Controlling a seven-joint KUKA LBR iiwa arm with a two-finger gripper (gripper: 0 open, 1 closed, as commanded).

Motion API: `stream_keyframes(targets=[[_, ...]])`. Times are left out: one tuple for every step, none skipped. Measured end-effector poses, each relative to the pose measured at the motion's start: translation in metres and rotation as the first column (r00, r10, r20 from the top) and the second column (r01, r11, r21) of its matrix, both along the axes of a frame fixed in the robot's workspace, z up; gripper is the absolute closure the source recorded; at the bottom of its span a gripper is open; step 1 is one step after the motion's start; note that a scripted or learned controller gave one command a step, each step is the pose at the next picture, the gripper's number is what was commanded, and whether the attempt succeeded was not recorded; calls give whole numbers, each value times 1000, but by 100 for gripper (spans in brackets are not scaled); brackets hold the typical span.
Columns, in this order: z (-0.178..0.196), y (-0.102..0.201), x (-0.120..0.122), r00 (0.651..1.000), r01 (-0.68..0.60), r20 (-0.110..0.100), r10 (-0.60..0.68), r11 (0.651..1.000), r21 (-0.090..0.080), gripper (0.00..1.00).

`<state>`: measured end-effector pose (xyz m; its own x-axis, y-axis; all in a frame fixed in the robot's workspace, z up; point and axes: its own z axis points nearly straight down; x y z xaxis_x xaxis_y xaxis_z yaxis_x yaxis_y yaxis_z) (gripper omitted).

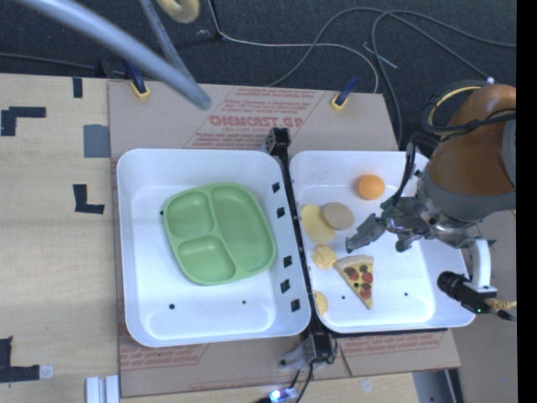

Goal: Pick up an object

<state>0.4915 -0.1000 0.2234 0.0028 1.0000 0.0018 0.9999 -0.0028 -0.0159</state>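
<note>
- Two shallow white bins sit side by side on a sheet of brown cardboard: the left bin [134,225] and the right bin [419,305].
- The left bin holds a green divided plate [220,232], lying flat with its three compartments facing up.
- The arm [471,162] reaches in from the right, its orange band above the wrist hanging over the right bin's right side.
- The gripper [362,235] points leftwards over the middle of the right bin, low over the white floor.
- From where I stand I cannot tell how its tip is set; it reads as one dark grey wedge, and nothing shows clamped in it.
- A small orange ball [370,186] lies near the back of the right bin, up and slightly right of the gripper tip and apart from it.
- A tan round disc [338,216] lies just left of the gripper tip, overlapping a pale yellow round piece [314,222] on its left.
- A smaller yellow lump [325,257] rests below those two.
- A toy pizza slice [359,279] lies right beside the lump, its point aimed at the front of the bin, just below the gripper tip.
- Another small yellow piece [320,302] sits at the bin's front left edge, by the divider.
</note>
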Motion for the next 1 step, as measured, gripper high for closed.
stream_keyframes(targets=[[7, 1, 3, 1000, -4, 14, 4, 1000, -1, 0]])
